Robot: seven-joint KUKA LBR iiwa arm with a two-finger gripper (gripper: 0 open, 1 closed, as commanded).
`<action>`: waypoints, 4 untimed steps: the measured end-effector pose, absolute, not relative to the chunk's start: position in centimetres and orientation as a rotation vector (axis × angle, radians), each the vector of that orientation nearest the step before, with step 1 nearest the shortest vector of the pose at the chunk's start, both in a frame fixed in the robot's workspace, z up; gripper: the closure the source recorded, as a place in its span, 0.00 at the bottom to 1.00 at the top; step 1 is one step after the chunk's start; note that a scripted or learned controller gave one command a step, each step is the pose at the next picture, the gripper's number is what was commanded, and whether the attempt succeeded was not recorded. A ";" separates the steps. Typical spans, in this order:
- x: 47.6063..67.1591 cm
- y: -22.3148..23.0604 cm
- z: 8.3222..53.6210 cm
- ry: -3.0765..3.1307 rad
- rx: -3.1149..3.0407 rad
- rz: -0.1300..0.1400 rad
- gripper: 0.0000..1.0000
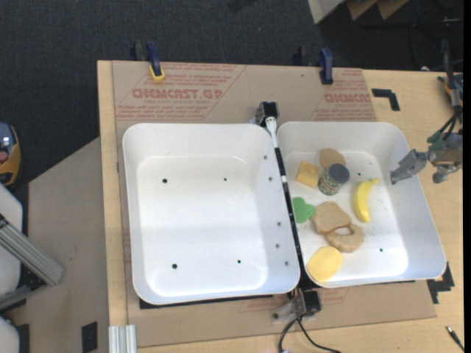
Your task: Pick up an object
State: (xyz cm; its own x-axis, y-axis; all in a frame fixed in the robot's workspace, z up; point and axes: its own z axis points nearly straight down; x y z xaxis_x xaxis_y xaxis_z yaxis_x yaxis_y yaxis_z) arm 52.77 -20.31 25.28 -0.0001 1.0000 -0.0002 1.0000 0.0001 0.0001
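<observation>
camera view: gripper [406, 169] at the right rim of the right bin [419, 219], nothing between its fingers; whether they are spread or pressed together, cannot tell. in that bin: banana [363, 200] nearest the gripper, can [333, 180] beside a yellow block [307, 173], green piece [302, 209], bread slice [332, 216], bagel [344, 237] touching the slice, lemon [324, 263] near the front rim. left bin [140, 160] alongside.

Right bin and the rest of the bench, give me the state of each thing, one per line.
Can: upright, in right bin.
Banana: lying flat, apart from can.
Bread slice: flat, overlapping the bagel.
Lemon: resting near bin's front wall.
Gripper: over bin's right rim, holding nothing visible.
</observation>
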 end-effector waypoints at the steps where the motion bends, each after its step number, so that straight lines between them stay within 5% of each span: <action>1: 54.9 -21.9 8.9 2.225 2.226 0.019 0.00; 2: 63.4 -16.8 8.5 2.228 2.208 0.009 0.00; 3: 56.5 -12.2 8.4 2.228 2.225 -0.002 0.00; 4: 52.3 -9.6 8.5 2.217 2.221 -0.003 0.00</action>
State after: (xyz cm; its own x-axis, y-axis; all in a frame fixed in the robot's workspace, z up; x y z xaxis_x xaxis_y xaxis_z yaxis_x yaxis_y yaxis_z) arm 52.32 -9.55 8.53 0.0019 1.0000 -0.0042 1.0000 -0.0019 0.0011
